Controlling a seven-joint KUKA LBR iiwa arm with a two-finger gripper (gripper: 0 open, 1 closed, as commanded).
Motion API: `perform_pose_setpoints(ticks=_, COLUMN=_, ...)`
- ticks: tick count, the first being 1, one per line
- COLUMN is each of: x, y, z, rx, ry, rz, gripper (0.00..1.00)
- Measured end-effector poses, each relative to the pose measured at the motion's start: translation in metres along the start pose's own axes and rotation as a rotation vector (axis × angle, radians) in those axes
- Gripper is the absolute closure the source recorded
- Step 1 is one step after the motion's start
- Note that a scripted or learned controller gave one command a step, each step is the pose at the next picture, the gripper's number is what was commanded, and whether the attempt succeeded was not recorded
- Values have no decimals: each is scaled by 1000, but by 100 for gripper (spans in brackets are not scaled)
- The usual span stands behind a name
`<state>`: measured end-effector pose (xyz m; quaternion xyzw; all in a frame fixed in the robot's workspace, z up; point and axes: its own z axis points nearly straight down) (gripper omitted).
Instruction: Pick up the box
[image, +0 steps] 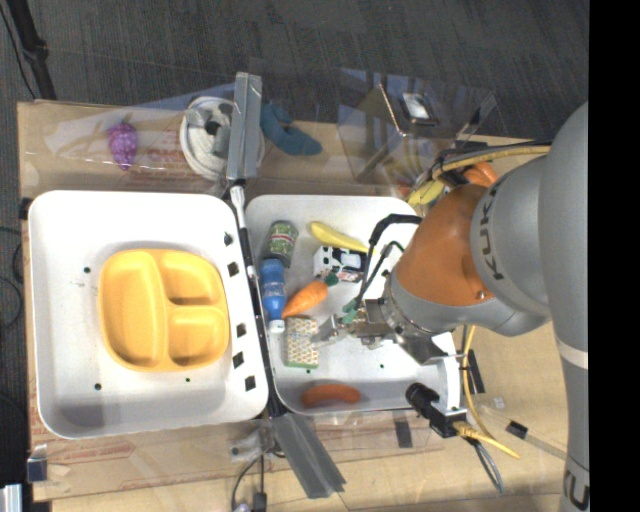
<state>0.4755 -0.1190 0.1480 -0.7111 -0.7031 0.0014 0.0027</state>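
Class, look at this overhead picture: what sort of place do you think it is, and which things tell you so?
Most likely a robotics lab bench set up for grasping trials. A KUKA arm reaches over two white bins; the right one holds toy food such as a carrot, and the left a yellow divided tray.

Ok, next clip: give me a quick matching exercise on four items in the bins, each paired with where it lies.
Things:
1. yellow divided tray
2. banana
3. hot dog
4. blue bottle

Places:
A. near edge of the right bin, at the bottom of the view
B. along the right bin's left wall, below the green can
C. middle of the left bin
D. far end of the right bin, near the top

Pairs: 1-C, 2-D, 3-A, 4-B
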Motion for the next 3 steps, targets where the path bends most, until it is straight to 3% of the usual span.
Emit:
perform_pose_setpoints(ticks=1, x=28, y=22, z=57, rx=0, ry=1, rz=-160, gripper=0)
perform_pose_setpoints(ticks=2, x=28, y=22, z=48, rx=2, ry=2, rz=-162, gripper=100)
perform_pose_setpoints(ticks=3, x=60, y=97, z=-61, rx=-2, ry=-1, rz=-63, gripper=100)
